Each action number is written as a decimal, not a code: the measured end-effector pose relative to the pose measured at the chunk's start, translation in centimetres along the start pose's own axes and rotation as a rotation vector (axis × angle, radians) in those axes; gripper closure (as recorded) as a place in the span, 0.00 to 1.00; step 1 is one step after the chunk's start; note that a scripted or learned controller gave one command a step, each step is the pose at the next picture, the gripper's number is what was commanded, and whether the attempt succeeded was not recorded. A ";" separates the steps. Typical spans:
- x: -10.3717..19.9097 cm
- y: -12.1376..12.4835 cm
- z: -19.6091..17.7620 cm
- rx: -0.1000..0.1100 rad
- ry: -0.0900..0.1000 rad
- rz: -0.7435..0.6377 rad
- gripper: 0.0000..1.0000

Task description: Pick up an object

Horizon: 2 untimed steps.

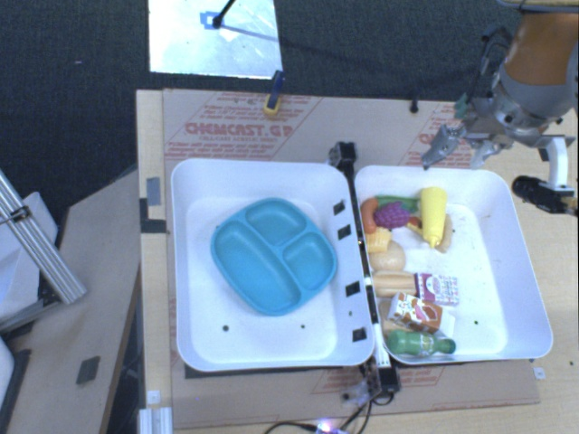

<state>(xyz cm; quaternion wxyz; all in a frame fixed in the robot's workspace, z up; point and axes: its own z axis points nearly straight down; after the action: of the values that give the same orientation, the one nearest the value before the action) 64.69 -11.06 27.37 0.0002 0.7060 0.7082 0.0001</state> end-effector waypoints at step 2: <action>0.5 -0.1 10.8 0.003 0.001 -0.001 0.00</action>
<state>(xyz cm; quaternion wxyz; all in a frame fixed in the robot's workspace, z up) 64.61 -10.53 16.61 -0.0012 0.7057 0.7085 -0.0008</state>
